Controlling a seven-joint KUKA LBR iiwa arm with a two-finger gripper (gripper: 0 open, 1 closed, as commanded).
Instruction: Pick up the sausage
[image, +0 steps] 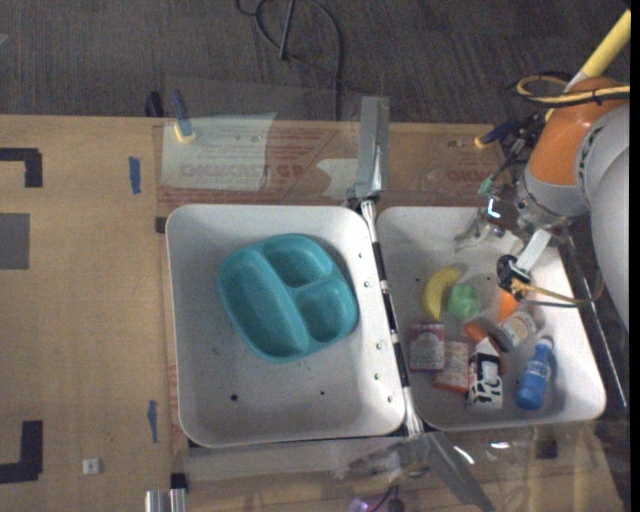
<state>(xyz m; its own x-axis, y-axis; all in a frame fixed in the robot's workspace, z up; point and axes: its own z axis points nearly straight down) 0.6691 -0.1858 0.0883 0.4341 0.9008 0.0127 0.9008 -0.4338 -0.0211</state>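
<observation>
nearest, a milk carton (486, 375) and a blue bottle (535, 373) are lying by the front wall of the right bin (590, 400). just behind them, a short orange-red piece (474, 329), which i am taking for the sausage, is poking out among the clutter, touching a small jar (516, 328) and near a banana (441, 290).

it is probably going to feel light, rounded and a bit slippery, so taking it across the middle of its length is looking safest, though neighbours are crowding it.

farther back, the arm (565, 150) is hanging over the bin's rear right corner. i cannot tell whether the jaws are open or closed.

the left bin (290, 400) is holding a teal divided plate (290, 295). the wooden counter (80, 330) is running back to a dark carpeted floor (120, 50).
</observation>
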